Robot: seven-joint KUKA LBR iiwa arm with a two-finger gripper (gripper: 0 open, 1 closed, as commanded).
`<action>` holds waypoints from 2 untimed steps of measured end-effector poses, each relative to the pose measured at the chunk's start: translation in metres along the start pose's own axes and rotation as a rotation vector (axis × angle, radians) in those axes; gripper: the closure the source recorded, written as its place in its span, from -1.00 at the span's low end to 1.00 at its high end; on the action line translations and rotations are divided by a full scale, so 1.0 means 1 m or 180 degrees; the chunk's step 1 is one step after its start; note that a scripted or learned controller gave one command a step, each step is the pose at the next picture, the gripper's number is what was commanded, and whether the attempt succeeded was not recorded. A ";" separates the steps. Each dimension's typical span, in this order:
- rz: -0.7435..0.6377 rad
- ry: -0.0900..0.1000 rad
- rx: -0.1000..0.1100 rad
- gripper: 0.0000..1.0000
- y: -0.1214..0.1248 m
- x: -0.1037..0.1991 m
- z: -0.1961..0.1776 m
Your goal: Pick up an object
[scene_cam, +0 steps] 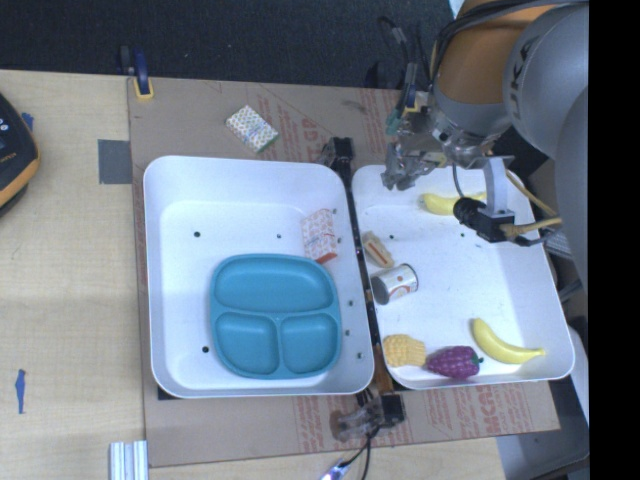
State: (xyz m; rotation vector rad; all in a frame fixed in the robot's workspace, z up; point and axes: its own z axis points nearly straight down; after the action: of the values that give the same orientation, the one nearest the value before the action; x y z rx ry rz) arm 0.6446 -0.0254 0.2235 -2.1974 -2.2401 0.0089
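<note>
We note the end effector (405,173) at the right white bin's (520,298) far-left corner, grip state indeterminable; small yellow banana (437,204) just beside it.

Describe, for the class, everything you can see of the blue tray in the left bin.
The blue tray is a light blue, smooth, plastic-looking dish with rounded corners and three compartments: one long section along the far side and two smaller ones along the near side. It lies flat and right way up on the floor of the left bin, toward its near right corner. Nothing lies in its compartments, and nothing appears to touch it apart from the bin beneath it.
</note>
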 end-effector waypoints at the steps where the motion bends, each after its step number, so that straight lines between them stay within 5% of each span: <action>1: -0.0002 -0.0001 0.0002 -1.00 0.000 0.000 0.000; 2: -0.0016 -0.0003 0.0001 1.00 0.000 0.000 -0.010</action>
State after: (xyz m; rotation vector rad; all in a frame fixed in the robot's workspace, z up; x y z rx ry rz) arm 0.6450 -0.0256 0.2339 -2.1919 -2.2459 0.0102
